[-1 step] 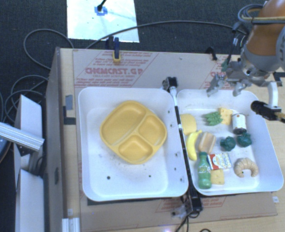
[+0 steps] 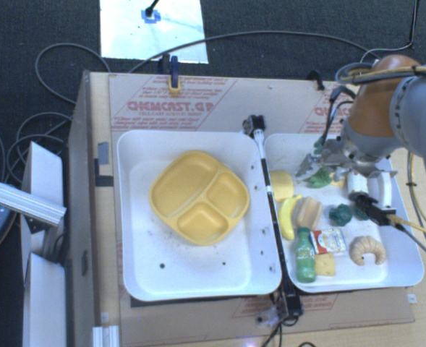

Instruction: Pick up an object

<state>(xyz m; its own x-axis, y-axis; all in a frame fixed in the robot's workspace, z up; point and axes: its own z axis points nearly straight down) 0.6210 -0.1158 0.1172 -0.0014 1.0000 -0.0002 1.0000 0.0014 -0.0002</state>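
Observation:
The right bin (image 2: 408, 266) holds several toy foods. A light green piece (image 2: 319, 178) lies near its far side, and my gripper (image 2: 315, 166) hangs right over it, low in the bin. Around it lie a yellow block (image 2: 282, 186), a banana (image 2: 288, 217), a tan bread roll (image 2: 309, 212), a dark green lump (image 2: 340, 214), a red and white packet (image 2: 327, 241), a green bottle (image 2: 304, 255), a yellow wedge (image 2: 326, 265) and a croissant (image 2: 367, 249). I cannot see whether anything is gripped.
The left bin (image 2: 137, 266) carries a yellow divided plate (image 2: 199, 196). A ridge (image 2: 269, 201) where the two bins meet runs between them. The grey arm with its orange band (image 2: 375, 100) covers the right bin's far right corner. Cables trail off the bench at left and right.

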